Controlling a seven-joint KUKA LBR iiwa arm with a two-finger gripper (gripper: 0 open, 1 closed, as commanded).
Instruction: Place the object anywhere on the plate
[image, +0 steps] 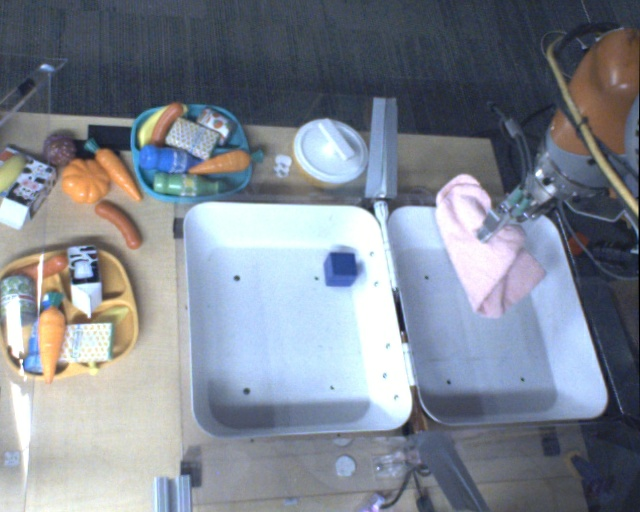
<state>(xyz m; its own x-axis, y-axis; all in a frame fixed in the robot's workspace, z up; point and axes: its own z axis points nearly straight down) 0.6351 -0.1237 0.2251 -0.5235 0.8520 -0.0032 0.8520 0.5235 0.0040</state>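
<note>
Gripper (497, 222): we saw its fingers pinched narrowly on the pink cloth's (484, 256) upper edge.
Pink cloth: we found it in the right bin (560, 390), upper half, long axis running from upper left down to lower right.
Blue cube (341, 268): we saw it in the left bin (250, 390).

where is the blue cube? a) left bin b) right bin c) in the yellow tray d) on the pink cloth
a: the blue cube sits on the floor of the left bin, near its upper right, while the pink cloth lies in the right bin.
</note>
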